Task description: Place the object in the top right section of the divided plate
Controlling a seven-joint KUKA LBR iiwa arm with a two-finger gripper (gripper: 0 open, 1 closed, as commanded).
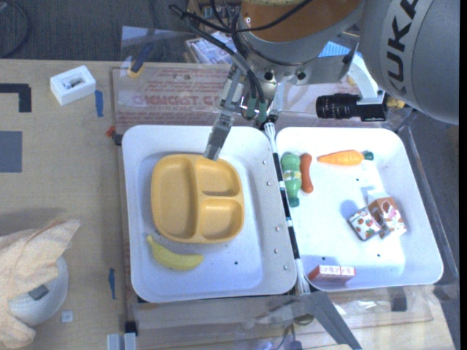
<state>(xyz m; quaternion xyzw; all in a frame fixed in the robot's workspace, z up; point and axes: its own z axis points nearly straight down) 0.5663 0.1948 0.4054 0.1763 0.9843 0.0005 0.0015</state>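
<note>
Wooden surface holds two white bins side by side. The left bin has a yellow divided plate and a banana lying just beside the plate's near edge. The right bin has a carrot, a green toy touching a red chili, a little snack pack and a small red box.

The pincer hangs over the far edge of the plate, close to its top right part. I see nothing held in it, and I cannot tell how it stands. Which thing must be moved is not clear. All of them look small and light. The banana looks smooth and curved, so it may slip; I would pinch it across its fat middle. The carrot would be best pinched at its thick end.
</note>
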